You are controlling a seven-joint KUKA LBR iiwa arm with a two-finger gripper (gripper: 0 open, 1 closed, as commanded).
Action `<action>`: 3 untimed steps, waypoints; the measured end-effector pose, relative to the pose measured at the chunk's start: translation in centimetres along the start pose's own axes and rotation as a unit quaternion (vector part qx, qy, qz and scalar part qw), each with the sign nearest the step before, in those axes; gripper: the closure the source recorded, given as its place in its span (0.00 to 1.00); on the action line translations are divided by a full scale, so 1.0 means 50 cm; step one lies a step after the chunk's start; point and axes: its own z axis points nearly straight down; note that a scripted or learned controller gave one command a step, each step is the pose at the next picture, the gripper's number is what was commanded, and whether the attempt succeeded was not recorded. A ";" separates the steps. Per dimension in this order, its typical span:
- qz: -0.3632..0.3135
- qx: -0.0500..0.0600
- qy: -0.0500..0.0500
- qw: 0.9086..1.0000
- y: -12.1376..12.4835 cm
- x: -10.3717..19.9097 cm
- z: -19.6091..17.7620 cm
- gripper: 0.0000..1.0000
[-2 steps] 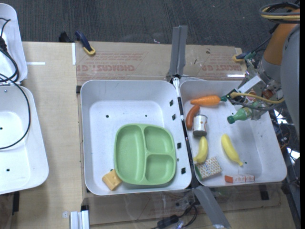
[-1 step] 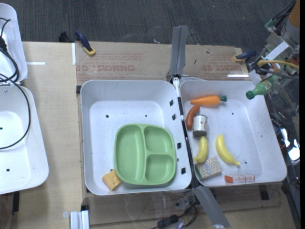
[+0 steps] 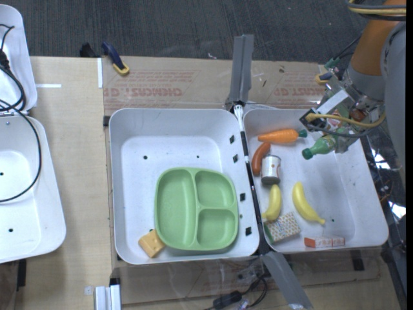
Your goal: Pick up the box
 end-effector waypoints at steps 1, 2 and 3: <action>-0.056 0.000 0.000 0.998 -0.146 0.038 0.062 1.00; 0.085 0.000 0.000 0.996 -0.349 0.010 0.062 1.00; 0.129 -0.001 0.001 0.992 -0.250 -0.004 -0.032 1.00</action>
